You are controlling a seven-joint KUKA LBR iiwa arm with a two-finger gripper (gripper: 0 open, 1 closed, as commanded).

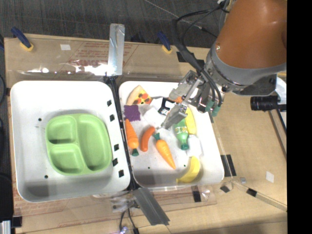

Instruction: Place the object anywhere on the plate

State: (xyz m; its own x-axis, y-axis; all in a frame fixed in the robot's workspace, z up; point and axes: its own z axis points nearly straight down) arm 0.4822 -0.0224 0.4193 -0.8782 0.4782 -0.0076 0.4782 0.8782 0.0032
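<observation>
We see the gripper [170, 117] in the upper middle of the right bin [214, 145], hanging under the big grey and orange arm [253, 28] that comes in from the upper right of the frame. Its tip points down and to the left, just above the toys. We cannot tell if it is spread or pressed together (the parts blur into each other), and we see nothing pinched in it.

Right below the tip lies a short orange sausage [146, 138], and beside that a carrot [165, 152] with its point toward the lower right. To the right of the tip we see a green bottle [182, 134] and a yellow piece [190, 122] behind it. A banana [191, 171] curls in the lower right corner of the bin. To the left of the tip lie a purple block [131, 112], a pizza slice [139, 96] near the top edge, and a second long carrot [131, 136] along the left wall.

The green plate [78, 143] with three parts sits in the left bin [24, 101], well apart from the toys.
</observation>
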